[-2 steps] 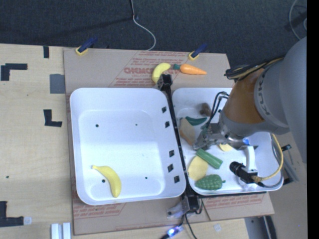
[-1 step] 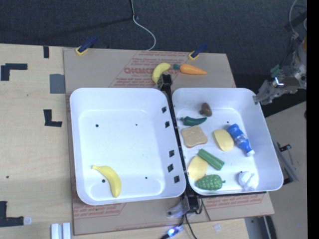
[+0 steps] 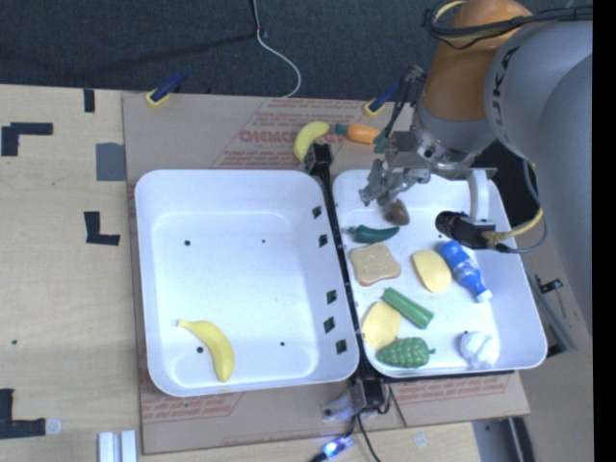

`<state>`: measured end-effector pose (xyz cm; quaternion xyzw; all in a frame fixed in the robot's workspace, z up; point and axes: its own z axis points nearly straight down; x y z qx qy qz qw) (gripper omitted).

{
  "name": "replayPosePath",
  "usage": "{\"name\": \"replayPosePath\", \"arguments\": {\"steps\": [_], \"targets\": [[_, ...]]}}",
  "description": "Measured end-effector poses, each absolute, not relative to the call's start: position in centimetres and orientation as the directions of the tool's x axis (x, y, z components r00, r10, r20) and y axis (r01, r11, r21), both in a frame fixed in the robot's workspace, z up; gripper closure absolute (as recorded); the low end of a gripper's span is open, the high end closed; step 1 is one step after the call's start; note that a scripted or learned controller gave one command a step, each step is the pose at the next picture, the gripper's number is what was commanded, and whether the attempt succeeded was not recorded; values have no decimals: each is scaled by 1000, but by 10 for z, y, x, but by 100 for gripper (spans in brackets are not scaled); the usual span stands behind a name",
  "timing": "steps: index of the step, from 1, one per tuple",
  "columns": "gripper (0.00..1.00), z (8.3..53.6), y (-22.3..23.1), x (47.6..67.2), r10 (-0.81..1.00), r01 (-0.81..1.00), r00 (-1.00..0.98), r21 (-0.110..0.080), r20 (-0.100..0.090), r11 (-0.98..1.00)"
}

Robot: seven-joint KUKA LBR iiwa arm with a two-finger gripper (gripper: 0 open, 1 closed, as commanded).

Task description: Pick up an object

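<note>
The gripper (image 3: pixel 387 189) hung low over the back of the right bin (image 3: pixel 515 349), its tips just above a small brown object (image 3: pixel 396 215), probably because that piece was the chosen target. Whether the fingers were open or closed could not be told; nothing showed between them.

The brown object lay near the bin's back wall, with a dark green pepper (image 3: pixel 373 231) just in front of it and a slice of toast (image 3: pixel 374 263) beyond that. The crowding left little room on the near side, so a grasp would likely need to come straight down.

Further forward sat a yellow lemon (image 3: pixel 432 270), a blue bottle (image 3: pixel 464 269), a green cucumber (image 3: pixel 407 307) and a green bumpy fruit (image 3: pixel 402 353), all well apart from the gripper.

The left bin (image 3: pixel 154 195) held one banana (image 3: pixel 214 345) near its front corner and offered wide open floor. A second banana (image 3: pixel 310 139) lay on the worktop (image 3: pixel 58 277) behind the bins.
</note>
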<state>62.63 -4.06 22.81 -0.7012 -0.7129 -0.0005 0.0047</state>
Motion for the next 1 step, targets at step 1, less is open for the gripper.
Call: {"name": "replayPosePath", "arguments": {"steps": [1], "targets": [[100, 180, 40, 668, 1000, 1000, -10, -4, 2, 10]]}}
